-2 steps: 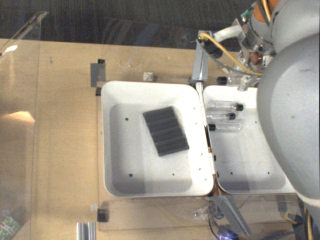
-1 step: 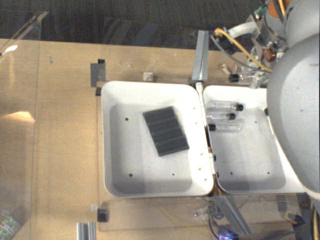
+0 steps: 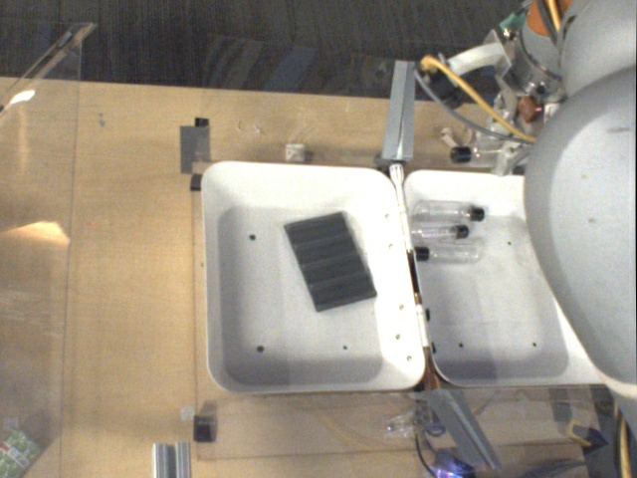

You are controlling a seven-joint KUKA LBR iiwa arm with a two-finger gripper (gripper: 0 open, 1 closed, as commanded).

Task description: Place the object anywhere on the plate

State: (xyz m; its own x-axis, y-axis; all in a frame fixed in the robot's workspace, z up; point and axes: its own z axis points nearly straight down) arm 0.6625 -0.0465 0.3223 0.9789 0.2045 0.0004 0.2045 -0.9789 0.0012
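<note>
We see clear tubes (image 3: 446,229) lying crosswise in the right bin (image 3: 498,357), left of our arm (image 3: 587,217); the dark plate (image 3: 329,260) sits farther left.

A light wooden surface (image 3: 119,297) fills most of the view, glare pooling at its left. Beyond its far edge lies dark, ribbed carpet floor (image 3: 249,13).

Two shallow white bins sit side by side on the bench (image 3: 119,297), the left bin (image 3: 224,357) holding one dark ribbed plate (image 3: 330,261) and the right bin (image 3: 498,357) holding three clear tubes with black caps (image 3: 448,232) at its far left corner, under one grey arm (image 3: 587,167).
</note>
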